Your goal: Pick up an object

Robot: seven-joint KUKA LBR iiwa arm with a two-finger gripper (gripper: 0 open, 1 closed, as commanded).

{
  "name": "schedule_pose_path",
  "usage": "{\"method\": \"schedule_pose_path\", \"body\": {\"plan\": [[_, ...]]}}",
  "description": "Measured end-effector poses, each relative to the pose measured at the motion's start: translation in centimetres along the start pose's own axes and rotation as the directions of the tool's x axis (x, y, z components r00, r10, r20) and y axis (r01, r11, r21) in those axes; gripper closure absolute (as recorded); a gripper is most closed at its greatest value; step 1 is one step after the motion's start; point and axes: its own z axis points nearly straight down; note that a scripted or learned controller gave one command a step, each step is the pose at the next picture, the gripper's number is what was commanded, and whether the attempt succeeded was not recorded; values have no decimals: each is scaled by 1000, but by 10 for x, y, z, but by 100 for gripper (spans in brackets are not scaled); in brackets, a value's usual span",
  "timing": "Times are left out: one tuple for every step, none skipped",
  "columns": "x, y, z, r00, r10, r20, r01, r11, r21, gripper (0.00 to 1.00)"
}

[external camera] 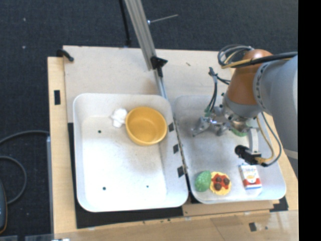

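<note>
The two-finger gripper (206, 124) hangs low over the upper middle of the right white bin (200, 149); whether it grips anything cannot be told. Below it, along the bin's lower edge, lie a green rounded lump (202, 181), a round yellow-and-red toy (220, 183) and a small red-and-white carton (250, 177). In the left white bin (100, 185), upper centre of the frame, a yellow plastic bowl (146, 125) touches a small white lump (119, 117).

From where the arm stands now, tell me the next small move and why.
Probably shift the pincer toward the near end of the right bin and lower it over the green piece. The pincer sits over a bare patch of that bin, while the green piece, the red-and-yellow piece and the small carton all lie along the near edge.
</note>
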Motion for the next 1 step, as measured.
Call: {"method": "schedule_pose_path", "body": {"plan": [[0, 2, -13, 1000, 4, -2, -4, 1000, -6, 100]]}}
